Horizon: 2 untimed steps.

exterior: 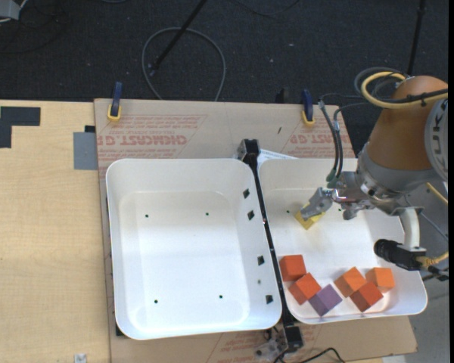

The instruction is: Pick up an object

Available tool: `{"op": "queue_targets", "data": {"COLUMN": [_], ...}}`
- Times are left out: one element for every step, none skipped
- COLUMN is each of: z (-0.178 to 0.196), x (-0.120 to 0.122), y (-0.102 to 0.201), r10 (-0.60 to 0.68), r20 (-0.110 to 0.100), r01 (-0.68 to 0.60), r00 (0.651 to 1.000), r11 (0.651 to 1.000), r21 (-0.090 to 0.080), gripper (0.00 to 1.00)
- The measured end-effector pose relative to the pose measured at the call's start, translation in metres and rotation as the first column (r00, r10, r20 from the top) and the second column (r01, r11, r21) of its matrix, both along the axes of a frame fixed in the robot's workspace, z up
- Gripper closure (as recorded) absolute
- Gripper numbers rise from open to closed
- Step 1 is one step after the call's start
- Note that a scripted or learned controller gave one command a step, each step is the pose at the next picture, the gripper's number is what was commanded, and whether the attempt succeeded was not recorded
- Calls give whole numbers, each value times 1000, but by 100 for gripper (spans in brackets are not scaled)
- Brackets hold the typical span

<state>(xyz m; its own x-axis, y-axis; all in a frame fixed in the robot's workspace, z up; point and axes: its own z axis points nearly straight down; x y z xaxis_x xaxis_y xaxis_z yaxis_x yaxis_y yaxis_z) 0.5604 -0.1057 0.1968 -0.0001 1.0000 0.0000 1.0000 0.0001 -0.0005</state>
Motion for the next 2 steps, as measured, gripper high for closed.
{"op": "queue_targets", "data": {"z": [-59,-111], "x": [4,3], "y": [7,7], "r10": [1,0], "r20": [-3,-3], "r01": [-1,0], "r00": [1000,1000], "r11": [1000,1000], "r21": [1,0], "gripper": [0,0]}}
